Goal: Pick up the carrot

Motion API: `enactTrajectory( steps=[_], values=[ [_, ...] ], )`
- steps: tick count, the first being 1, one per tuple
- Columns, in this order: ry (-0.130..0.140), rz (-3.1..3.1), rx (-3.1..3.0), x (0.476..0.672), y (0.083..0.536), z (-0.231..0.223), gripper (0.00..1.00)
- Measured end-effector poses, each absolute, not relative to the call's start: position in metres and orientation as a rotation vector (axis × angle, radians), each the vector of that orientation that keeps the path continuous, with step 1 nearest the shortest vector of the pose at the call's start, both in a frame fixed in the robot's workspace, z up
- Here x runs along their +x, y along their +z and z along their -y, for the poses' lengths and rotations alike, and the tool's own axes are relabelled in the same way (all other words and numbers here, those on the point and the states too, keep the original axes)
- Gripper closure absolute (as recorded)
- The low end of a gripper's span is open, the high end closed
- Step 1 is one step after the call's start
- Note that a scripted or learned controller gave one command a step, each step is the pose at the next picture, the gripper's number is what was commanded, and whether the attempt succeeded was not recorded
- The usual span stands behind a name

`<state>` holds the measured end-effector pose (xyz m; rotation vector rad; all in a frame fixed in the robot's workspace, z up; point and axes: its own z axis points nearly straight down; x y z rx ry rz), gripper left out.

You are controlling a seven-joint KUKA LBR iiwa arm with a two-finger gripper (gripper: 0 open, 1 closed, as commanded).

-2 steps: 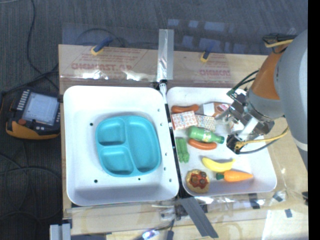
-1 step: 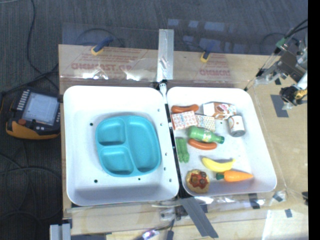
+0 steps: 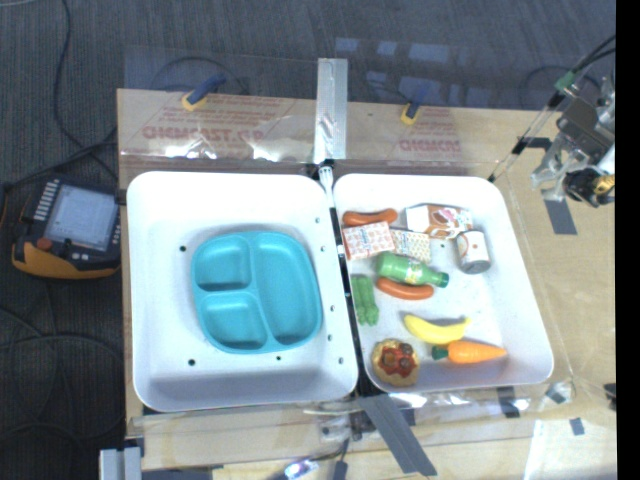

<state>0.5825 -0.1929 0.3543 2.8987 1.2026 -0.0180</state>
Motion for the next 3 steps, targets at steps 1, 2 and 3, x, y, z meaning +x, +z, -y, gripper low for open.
enactTrajectory(
  steps=[1,2,3],
  values=[
    [-0.018,-1.202,2.899,0.582,0.354,0.193,0.00],
    [-0.008,-0.917,3.002,0.642,0.370,0.209,0.00],
    [-0.008,-0.916,3.003,0.642,0.370,0.210,0.00]
  ],
)
